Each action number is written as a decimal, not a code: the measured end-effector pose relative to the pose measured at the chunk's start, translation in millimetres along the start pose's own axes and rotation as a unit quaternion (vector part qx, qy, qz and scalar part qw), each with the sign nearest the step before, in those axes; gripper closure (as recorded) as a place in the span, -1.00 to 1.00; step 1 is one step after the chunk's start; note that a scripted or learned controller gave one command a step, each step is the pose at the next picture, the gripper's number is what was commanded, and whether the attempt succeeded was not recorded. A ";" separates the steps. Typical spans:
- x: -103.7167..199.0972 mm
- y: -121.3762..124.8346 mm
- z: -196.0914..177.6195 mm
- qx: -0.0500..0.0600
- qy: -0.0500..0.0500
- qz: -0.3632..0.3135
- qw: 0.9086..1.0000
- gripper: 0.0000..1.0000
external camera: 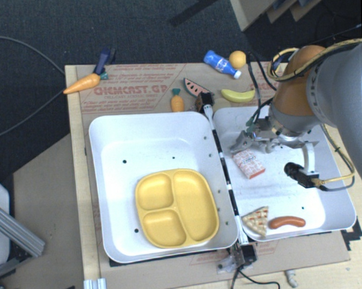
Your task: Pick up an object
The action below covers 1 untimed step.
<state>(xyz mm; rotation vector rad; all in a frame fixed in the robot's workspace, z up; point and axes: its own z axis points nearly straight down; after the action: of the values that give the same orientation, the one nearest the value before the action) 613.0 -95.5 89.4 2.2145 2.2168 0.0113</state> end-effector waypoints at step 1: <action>1.1 -44.2 -0.5 -0.001 0.000 0.001 1.000 -1.00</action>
<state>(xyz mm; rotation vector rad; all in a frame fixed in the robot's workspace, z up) 568.8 -94.5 89.4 2.2150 2.2139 0.0141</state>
